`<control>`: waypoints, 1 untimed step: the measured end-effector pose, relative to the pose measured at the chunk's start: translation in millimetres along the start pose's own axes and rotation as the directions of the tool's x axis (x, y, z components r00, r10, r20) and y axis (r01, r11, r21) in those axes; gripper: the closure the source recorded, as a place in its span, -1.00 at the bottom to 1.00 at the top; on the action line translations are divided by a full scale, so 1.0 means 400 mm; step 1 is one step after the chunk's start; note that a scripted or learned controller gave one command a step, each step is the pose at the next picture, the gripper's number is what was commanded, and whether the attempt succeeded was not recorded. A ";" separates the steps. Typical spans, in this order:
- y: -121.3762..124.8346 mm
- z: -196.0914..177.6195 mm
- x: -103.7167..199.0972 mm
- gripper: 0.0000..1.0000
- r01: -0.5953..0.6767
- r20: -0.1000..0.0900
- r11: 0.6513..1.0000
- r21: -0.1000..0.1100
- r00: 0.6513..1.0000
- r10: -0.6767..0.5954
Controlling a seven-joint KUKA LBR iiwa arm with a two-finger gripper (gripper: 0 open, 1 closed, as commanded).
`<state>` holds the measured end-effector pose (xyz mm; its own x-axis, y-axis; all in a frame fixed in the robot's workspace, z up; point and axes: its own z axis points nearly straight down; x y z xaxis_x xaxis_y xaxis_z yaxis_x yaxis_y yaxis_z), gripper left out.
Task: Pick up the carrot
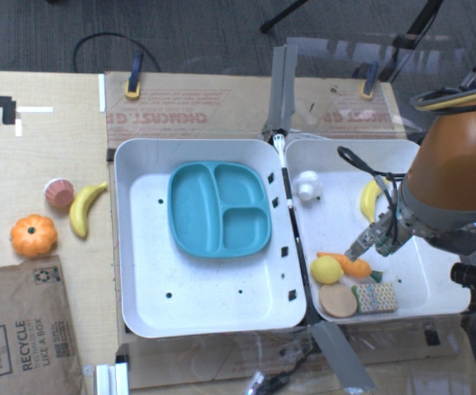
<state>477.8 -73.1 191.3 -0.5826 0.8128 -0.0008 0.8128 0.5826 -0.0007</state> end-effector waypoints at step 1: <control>0.086 -0.026 0.117 1.00 -0.191 0.001 0.982 -0.001 0.982 0.191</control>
<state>478.5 -15.2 201.5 -0.4165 0.9092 -0.0016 0.9092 0.4165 0.0004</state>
